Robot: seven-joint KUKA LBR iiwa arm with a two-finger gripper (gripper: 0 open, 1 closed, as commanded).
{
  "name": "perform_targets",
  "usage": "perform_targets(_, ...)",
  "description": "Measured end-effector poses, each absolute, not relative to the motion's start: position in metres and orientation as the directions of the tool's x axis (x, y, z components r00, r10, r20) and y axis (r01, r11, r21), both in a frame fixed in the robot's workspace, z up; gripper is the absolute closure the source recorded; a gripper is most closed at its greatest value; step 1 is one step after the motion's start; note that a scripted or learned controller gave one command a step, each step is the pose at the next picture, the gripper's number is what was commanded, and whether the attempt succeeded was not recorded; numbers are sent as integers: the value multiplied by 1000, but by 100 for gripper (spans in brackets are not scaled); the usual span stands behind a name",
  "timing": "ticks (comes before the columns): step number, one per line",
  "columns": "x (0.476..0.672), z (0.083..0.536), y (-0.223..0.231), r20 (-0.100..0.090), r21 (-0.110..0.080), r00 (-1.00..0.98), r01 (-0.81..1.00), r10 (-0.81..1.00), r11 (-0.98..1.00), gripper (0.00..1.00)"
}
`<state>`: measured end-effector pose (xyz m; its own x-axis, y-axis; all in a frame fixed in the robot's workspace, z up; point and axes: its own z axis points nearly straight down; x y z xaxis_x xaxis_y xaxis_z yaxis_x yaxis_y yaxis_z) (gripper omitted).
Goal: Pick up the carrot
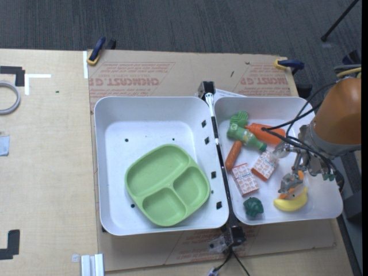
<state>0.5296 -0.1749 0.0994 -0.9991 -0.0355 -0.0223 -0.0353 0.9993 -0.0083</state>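
Can't tell the claw's (293,180) state; it's over the yellow plastic banana (291,201), so it might miss the orange green-topped carrot (256,132).

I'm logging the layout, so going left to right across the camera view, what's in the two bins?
Green divided plate in the left bin → small carrot → two red-and-white cartons → banana with the claw just above it. The leafy carrot, broccoli and third carton overlap these in order.
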Motion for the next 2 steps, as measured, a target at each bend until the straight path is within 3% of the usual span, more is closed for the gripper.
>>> perform_targets(2, 505, 99, -174, -24, -11, -955, -296, -297, 955, 0)
